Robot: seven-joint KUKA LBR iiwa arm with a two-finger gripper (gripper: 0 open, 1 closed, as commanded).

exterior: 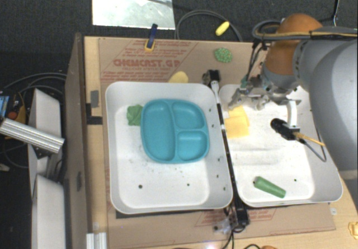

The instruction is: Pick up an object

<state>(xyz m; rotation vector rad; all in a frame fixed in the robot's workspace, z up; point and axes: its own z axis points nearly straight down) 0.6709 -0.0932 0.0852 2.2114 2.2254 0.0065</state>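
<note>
Gripper [246, 95] is seen low in the right bin [313, 186], just above the yellow block [237, 123]. Jaw state cannot be told. Nothing is seen lifted yet; green piece [270, 187] lies untouched.

Two white bins [168, 200] sit on a brown cardboard surface [140, 60] printed with red lettering. A turquoise tray [173, 130] and a green scrap [134, 114] lie in the left. The right has a yellow block [237, 123] and a green piece [270, 187].
</note>
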